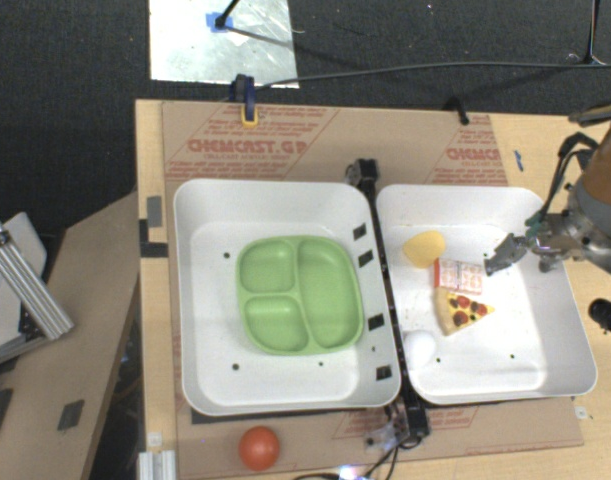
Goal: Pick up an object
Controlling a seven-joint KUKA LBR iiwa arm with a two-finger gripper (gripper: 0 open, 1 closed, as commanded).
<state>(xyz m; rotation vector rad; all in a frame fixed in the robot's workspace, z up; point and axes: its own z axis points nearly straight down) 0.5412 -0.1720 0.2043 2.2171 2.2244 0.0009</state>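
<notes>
The right bin [545, 368] holds a yellow lemon-like object [423, 247], a red and white small packet [459, 275], a toy pizza slice [459, 311] and a white egg-like ball [419, 346]. My gripper [502, 256] reaches in from the right, its dark tip just right of the packet and above the bin floor. Nothing shows between its fingers. The left bin [215, 368] holds a green divided tray [298, 293].
A red-orange ball [258, 447] lies on the bench in front of the left bin. Black clips [373, 290] line the seam between the bins. A blue and yellow clamp [245, 98] sits at the board's far edge. Metal framing [20, 278] stands at left.
</notes>
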